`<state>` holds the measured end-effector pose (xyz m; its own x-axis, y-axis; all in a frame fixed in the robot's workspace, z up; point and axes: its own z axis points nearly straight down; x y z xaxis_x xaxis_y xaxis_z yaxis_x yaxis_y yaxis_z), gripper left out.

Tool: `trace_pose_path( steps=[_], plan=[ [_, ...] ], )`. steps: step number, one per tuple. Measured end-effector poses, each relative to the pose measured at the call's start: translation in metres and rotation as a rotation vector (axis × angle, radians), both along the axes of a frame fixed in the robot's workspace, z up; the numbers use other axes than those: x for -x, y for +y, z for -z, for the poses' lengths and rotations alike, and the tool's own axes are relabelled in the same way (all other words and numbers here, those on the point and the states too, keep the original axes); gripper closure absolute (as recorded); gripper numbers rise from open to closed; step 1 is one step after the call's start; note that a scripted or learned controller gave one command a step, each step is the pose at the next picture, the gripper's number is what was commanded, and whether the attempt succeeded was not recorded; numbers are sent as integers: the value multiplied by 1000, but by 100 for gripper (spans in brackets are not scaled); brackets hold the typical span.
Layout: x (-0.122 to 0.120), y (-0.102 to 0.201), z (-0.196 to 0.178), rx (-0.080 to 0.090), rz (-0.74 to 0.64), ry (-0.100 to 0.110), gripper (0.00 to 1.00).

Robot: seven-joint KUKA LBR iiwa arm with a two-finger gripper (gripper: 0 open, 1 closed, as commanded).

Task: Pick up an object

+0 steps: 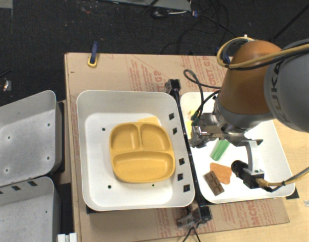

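Green object [220, 149] lies in the right bin [277, 150], long axis slanting from near-left to far-right, just near and right of the gripper [198, 135]. The wrist hangs over the bin's left side beside the divider; whether the claw is open or holding anything, cannot tell. An orange piece [222, 172] and brown block [213, 182] lie nearer. Judgement: target sits a short shift right.

The grey arm [290, 84] reaches in from the right, its orange band [245, 82] bulking large above the wrist. The wrist points downward, with the gripper [200, 135] low at its left side, its metal parts partly hidden beneath the wrist
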<state>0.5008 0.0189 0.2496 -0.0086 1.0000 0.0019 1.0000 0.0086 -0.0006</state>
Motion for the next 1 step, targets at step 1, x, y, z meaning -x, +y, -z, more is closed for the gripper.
trace_pose_path(
  steps=[1],
  plan=[
    [7,45,14,1,1,1,100]
  ],
)
